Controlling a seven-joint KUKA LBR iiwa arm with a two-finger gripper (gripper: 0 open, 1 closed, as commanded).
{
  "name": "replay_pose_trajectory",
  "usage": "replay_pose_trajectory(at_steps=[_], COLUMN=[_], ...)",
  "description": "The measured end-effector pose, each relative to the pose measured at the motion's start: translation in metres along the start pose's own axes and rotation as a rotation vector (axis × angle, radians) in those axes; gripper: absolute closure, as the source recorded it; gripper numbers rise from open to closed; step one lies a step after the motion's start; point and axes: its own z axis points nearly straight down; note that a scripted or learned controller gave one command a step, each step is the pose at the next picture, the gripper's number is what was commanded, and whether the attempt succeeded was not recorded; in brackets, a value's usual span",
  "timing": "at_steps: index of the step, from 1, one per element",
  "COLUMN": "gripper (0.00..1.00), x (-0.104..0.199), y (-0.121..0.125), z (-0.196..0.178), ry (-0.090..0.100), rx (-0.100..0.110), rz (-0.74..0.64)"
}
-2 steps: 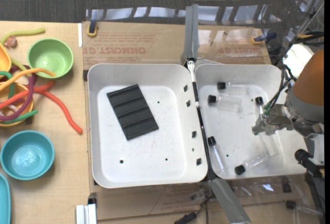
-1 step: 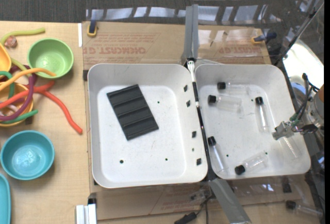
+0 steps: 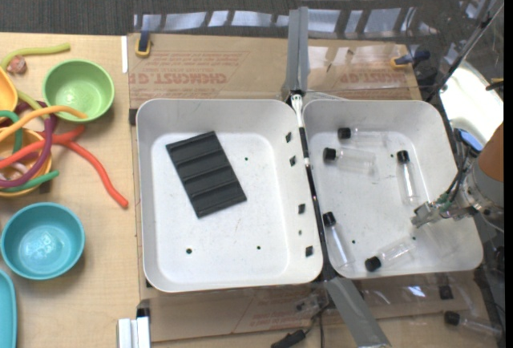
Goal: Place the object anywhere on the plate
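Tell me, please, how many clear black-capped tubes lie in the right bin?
5: one at the back, one left of centre, one toward the right, one along the left wall, one at the front. More may be hidden.

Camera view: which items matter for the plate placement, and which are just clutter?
Job:
- black ridged plate, left bin
- clear tubes with black caps, e.g., right bin
- gripper, at the right bin's right edge

Lying about:
- green bowl
- teal bowl
- coloured strands
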Motion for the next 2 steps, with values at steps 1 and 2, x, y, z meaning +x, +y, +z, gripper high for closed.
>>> replay_pose_trajectory(at_steps=[1, 2], gripper=[1.0, 1.0], x=[-0.0012, 0.0052], y=[-0.0007, 0.0013], z=[0.0097, 0.0093], ry=[-0.002, -0.001], rx=[0.0, -0.001], rz=[0.375, 0.685])
